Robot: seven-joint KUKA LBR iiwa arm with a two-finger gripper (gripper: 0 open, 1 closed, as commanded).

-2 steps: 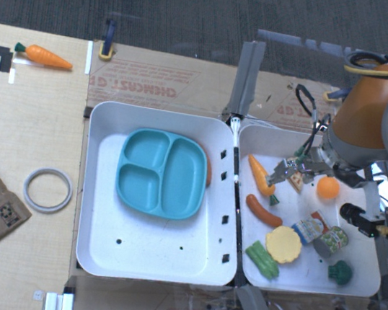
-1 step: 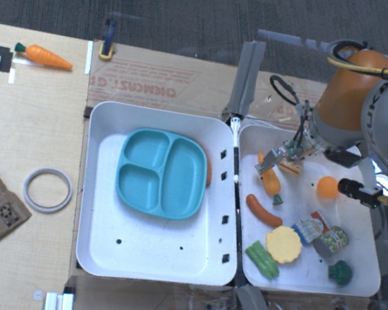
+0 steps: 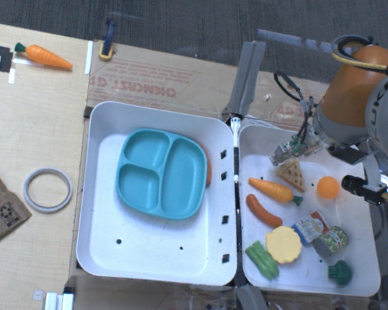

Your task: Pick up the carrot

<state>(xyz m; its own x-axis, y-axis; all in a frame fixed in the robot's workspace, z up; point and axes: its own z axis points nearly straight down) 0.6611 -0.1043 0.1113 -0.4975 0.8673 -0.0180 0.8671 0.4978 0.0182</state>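
Observation:
An orange carrot [image 3: 273, 190] with a green top lies in the right bin [image 3: 370, 284], near its left wall, pointing left. My gripper [image 3: 287, 155] hangs at the back left of that bin, just behind a tan wedge-shaped slice [image 3: 292, 174]. It is a short way behind the carrot and apart from it, with nothing visibly in it. A second carrot [image 3: 44, 56] lies outside the bins on the bench at the far left back.
Around the carrot in the right bin lie a red sausage [image 3: 264, 211], a yellow disc [image 3: 284, 245], a green piece [image 3: 262, 259], an orange ball [image 3: 328, 187], small cans [image 3: 319, 233] and broccoli [image 3: 340, 271]. The left bin [image 3: 92, 244] holds a blue divided plate [image 3: 162, 173]. A tape ring [image 3: 48, 189] rests on the bench.

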